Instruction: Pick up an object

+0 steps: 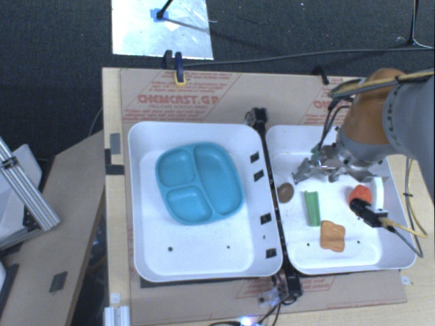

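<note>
The gripper point(316, 171) hovers over the far half of the right bin point(367, 253), fingers apart and empty. The green block point(312, 208) lies just nearward of them, and a brown lump point(285, 193) sits by the bin's left wall.

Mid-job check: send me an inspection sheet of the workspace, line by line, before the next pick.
Surface: bench topped with a red-printed board, bearing a white left bin and a white right bin.
Job's things: in the right bin, brown lump, green stick, orange piece, red-orange thing.
Clutter: blue divided plate in the left bin.
Pincer: over the right bin, just behind the brown lump; open or shut unclear.
Cables: black cable on the floor behind the bench.
Surroundings: silver sheet on the dark floor; metal rail at left.
</note>
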`<act>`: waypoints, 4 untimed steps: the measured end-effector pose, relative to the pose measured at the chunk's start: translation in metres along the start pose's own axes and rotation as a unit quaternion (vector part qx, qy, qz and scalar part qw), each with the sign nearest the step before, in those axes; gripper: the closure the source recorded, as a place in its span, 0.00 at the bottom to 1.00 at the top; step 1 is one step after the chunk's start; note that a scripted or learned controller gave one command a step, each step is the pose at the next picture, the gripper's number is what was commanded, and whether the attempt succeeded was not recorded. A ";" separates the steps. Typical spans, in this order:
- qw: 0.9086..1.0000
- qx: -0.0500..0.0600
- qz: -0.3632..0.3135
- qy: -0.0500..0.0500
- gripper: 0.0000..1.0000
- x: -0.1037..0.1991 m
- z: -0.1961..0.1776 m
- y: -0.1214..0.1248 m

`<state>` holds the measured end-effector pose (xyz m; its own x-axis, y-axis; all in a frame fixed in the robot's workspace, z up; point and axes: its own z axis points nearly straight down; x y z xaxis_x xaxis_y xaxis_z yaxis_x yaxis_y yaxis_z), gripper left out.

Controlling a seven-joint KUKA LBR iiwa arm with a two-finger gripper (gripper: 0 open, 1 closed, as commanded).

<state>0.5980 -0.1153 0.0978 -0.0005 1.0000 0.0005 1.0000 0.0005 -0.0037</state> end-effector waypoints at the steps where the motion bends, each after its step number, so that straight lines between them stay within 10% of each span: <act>1: 1.000 -0.002 0.000 0.000 0.00 0.000 0.014 0.001; 2: 1.000 -0.004 0.000 0.000 1.00 0.000 0.002 0.002; 4: 1.000 -0.005 -0.002 -0.001 1.00 0.005 -0.086 0.005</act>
<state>0.6033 -0.1099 0.1840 -0.0045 1.0000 -0.0009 1.0000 0.0045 0.0068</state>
